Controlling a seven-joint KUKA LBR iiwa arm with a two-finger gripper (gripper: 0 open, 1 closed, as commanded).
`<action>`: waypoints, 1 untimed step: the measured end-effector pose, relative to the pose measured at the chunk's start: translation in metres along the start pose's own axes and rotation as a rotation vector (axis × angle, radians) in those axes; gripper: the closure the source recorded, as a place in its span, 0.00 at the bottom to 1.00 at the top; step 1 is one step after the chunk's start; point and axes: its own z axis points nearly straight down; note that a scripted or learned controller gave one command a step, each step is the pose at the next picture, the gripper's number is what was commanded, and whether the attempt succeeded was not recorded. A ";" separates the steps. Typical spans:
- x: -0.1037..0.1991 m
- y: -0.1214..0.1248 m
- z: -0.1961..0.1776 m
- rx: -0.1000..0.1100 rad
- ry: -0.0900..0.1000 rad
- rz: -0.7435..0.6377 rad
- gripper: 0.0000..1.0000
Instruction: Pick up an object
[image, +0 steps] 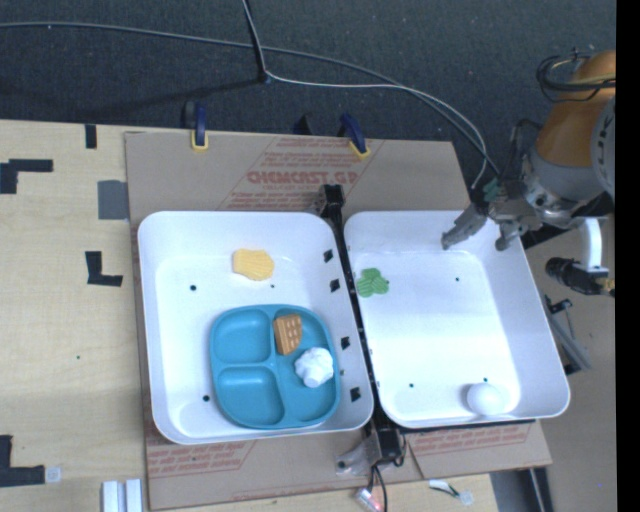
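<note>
Arm: grey KUKA arm (575, 150) reaches in from the right, orange band at the upper right corner, wrist angled down toward the far right corner of the right bin.
Gripper: gripper (484, 235) sits over the far rim of the right bin; its two dark fingers are spread apart, one slanting left and down, the other nearer the bin's right wall. Nothing lies between them.
Right bin: shallow white bin (530, 320), right of the pair.
Right bin contents: a small green object (373, 283) lies near the left wall, toward the far half; a white ball (487, 398) rests near the front rim, toward the right corner. Both lie well apart from the gripper.
Left bin: shallow white bin (160, 300), touching the right bin along a dark central seam.
Left bin contents: a blue divided tray (240, 385) occupies the front half; a yellow lump (254, 264) lies on the bin floor beyond the tray, apart from it.
Tray contents: a tan waffle-patterned piece (288, 333) stands on the divider between the upper compartments; a white crumpled lump (314, 367) sits just in front of it, in the right compartment.
Bench: both bins rest on a cardboard sheet (290, 170) held at its far edge by two blue-and-yellow clamps (199, 128).
Cabling: a thin cable (400, 95) runs across the dark floor beyond the bench toward the arm.
</note>
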 end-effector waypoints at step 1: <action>0.076 -0.032 0.115 0.005 0.001 -0.003 0.00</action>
